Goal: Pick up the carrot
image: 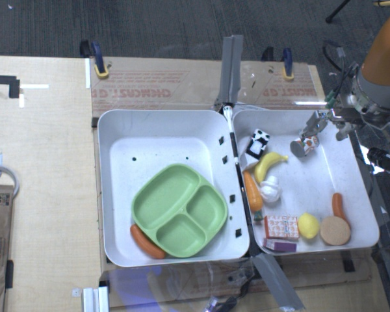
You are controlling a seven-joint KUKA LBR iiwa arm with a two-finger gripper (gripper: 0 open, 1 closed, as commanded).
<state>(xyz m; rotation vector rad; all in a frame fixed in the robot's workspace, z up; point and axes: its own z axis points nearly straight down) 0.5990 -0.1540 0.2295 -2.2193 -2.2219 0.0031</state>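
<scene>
A: Since the carrot lies flat against the left wall of the right bin, well down and to the left of the fingers, how would you take it?

B: I'd bring the fingers over its middle and turn them so they close across its narrow width, not along its length. The bin wall touches one side and the banana and a white garlic-like piece crowd the other, so there's little room; I'd come straight down.

A: Are the fingers spread now?

B: I cannot tell. They hang near the bin's far edge, just by a small grey and red thing.

A: And the count?

B: One carrot, one banana, one lemon, two sausages, one in the right bin and one beside the green plate in the left bin.
</scene>
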